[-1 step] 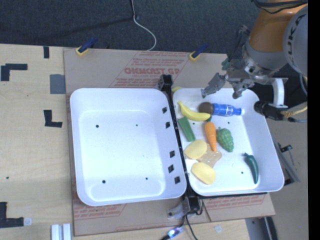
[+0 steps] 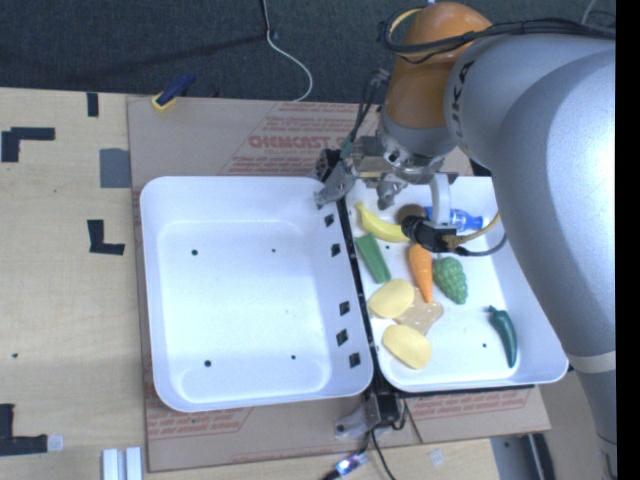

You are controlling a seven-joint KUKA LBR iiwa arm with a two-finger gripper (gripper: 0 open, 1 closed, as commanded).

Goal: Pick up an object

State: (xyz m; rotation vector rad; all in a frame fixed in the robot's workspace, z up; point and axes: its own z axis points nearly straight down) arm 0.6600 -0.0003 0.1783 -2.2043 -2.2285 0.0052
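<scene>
2 shallow white bins are seen side by side on a cardboard-covered tabletop (image 2: 200,128): the left bin (image 2: 240,298) in the middle of the frame and the right bin (image 2: 530,358) toward the lower right. The grey arm (image 2: 540,118), with its orange band (image 2: 430,58), is seen entering from the upper right, and its tool (image 2: 400,183) is placed over the upper left corner of the right bin, close to the divide between the bins. How far the tool is open cannot be told, and nothing can be seen held by it. Just below the tool, a yellow banana (image 2: 380,225) is seen lying in the right bin, with a green cucumber (image 2: 373,258) beneath it along the bin's left wall. An orange carrot (image 2: 422,271) and a bumpy green vegetable (image 2: 451,279) are seen beside each other at the bin's centre. Lower down, 2 pale yellow pieces (image 2: 392,298) (image 2: 407,346) and a beige piece (image 2: 422,317) are clustered together, and a dark green pepper (image 2: 503,333) is seen near the right wall. A blue and white object (image 2: 455,218) lies to the right of the tool.
</scene>
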